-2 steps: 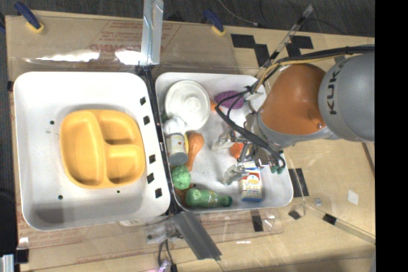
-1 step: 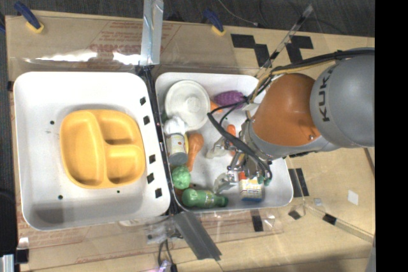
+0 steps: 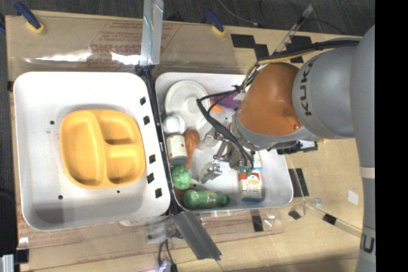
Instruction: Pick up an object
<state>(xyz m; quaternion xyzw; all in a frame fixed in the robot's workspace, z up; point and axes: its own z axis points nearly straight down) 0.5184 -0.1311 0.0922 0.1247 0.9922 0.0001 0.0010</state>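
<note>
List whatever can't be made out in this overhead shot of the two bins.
- Gripper: small and cluttered, its grip unreadable.
- Right bin: the arm's orange band covers its upper right part.
- Carton: print too small to read.
- Green bottle: label blurred.
- Arm: cut off at the camera view's right edge.

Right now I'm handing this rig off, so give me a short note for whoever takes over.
Gripper: down inside the right bin, among the clutter; the view does not settle whether anything is held.
Right bin holds the candidates: white plate, small bottle, orange carrot-like piece, green round item, green bottle, small carton.
Left bin: yellow divided tray, sitting alone.
Done: arm has reached into the right bin.
Left: no object is seen lifted yet; confirm a grasp, then raise it.
</note>
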